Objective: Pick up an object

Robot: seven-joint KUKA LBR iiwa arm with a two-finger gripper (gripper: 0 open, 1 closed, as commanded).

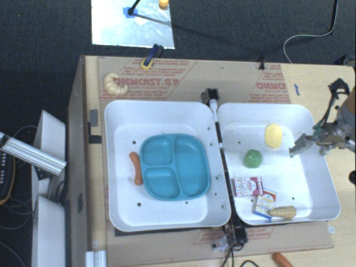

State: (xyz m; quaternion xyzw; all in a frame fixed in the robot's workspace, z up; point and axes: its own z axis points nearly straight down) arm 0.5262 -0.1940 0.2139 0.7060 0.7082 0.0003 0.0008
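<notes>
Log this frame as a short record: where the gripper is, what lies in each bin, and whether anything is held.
gripper: over right bin, near its right wall; nothing visibly held
right bin: yellow object, green object, small carton, corn cob on a packet
left bin: blue divided plate, sausage beside it

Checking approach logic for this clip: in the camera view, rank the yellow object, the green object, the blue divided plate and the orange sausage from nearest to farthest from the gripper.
1. Yellow object, right bin, nearest the gripper.
2. Green object, right bin.
3. Blue divided plate, left bin.
4. Orange sausage, left of the plate.
</notes>
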